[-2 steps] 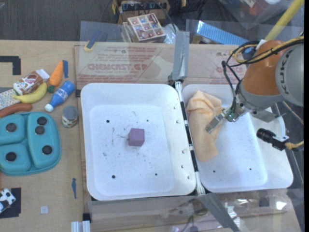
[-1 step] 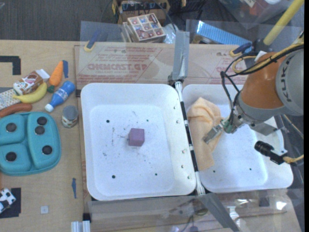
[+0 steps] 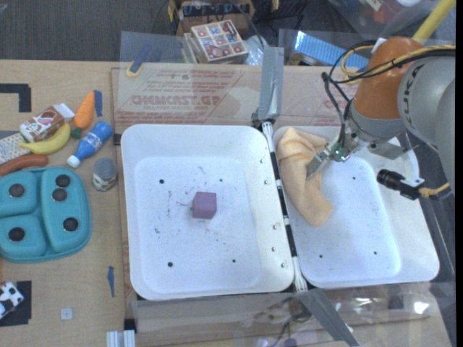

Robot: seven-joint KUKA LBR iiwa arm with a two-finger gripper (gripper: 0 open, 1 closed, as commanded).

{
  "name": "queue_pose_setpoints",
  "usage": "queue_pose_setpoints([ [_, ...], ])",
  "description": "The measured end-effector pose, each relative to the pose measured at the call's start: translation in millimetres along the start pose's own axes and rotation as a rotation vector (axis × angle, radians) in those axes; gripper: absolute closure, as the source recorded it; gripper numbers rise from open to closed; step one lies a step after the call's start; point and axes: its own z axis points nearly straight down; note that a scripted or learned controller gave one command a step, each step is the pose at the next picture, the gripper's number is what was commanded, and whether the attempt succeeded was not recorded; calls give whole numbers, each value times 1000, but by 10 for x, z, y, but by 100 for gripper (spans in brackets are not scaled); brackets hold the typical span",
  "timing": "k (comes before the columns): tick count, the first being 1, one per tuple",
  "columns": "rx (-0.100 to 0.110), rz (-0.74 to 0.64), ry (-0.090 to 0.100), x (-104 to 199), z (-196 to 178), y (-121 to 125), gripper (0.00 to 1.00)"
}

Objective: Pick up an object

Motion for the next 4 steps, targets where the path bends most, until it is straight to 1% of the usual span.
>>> queue_pose_setpoints([
  [1, -6, 41, -2, 417, -13, -381, 0],
  [2, -1, 396, -2, 61, 6, 133, 0],
  [3, 4, 264, -4, 148, 0, 184, 0],
  [4, -6, 264, -1, 497, -12, -387, 0],
])
